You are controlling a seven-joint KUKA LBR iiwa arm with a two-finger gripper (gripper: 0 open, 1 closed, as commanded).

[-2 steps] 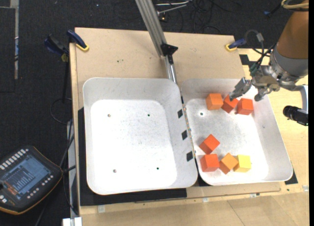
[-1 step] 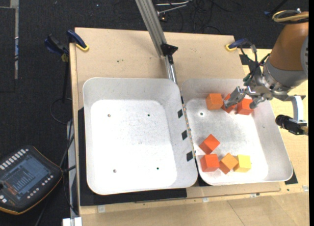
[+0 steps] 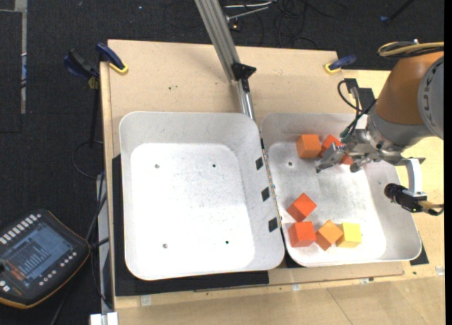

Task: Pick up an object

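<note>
My gripper (image 3: 342, 162) hangs low over the back of the right bin (image 3: 395, 246), reaching in from the right. Its two fingers stand apart, so it is open. A small red block (image 3: 331, 145) lies partly hidden under the gripper, touching the right side of an orange block (image 3: 308, 145). I cannot tell whether the fingers touch the red block. Nearer the front of the bin lie an orange-red block (image 3: 303, 206), a red-orange block (image 3: 302, 233), an orange block (image 3: 329, 234) and a yellow block (image 3: 351, 233).
The left bin (image 3: 134, 140) sits beside the right one, their rims meeting mid-bench. A metal pole (image 3: 215, 20) slants down to the back of that seam. A teach pendant (image 3: 35, 256) lies off the bench at lower left.
</note>
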